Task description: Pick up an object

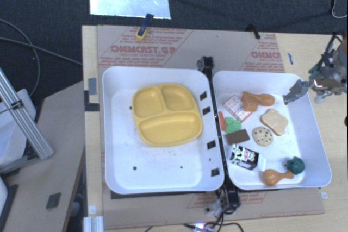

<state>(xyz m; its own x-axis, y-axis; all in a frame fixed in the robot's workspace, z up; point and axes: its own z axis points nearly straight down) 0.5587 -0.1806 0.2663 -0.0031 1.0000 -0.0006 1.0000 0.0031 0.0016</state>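
Over the far right rim of the right-hand shallow white bin [321, 163], the gripper [296, 92] hangs apparently empty, its opening too blurred to tell, probably poised above the scattered toy food, the brown plastic drumstick [258, 99] and pale bread slice [274, 121] lying nearest.

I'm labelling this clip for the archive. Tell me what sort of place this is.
Probably a robot test bench in a lab: two white bins, toy food like a slice of bread, and a metal frame beside the bench.

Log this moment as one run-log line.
gripper: over right bin top edge, holding nothing | drumstick: nearest, untouched | yellow tray: left bin
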